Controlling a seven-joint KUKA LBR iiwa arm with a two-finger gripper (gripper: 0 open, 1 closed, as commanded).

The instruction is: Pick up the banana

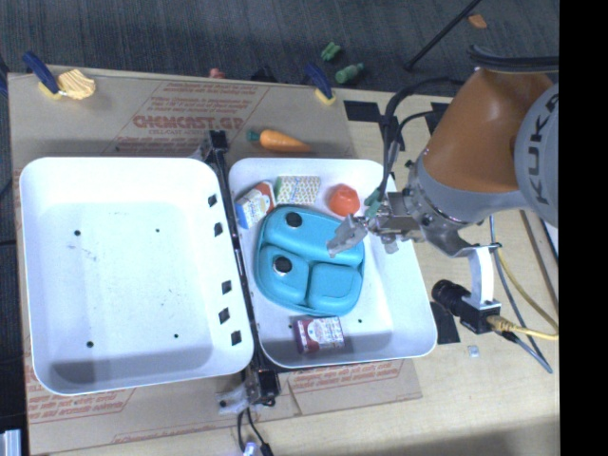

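cardboard sheet [190, 122]: red words "CHEMCAST GP", small lines under them too tiny to read | robot arm [537, 174]: big letters "KU" on its grey side

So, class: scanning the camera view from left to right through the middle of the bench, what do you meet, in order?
Left white bin → row of black clips between the bins → blue tray → gripper → orange-banded arm.

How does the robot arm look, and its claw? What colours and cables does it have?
The arm is grey with a broad orange band above the wrist and dark letters on its side. Black cables loop beside it. The claw is small, of grey metal.
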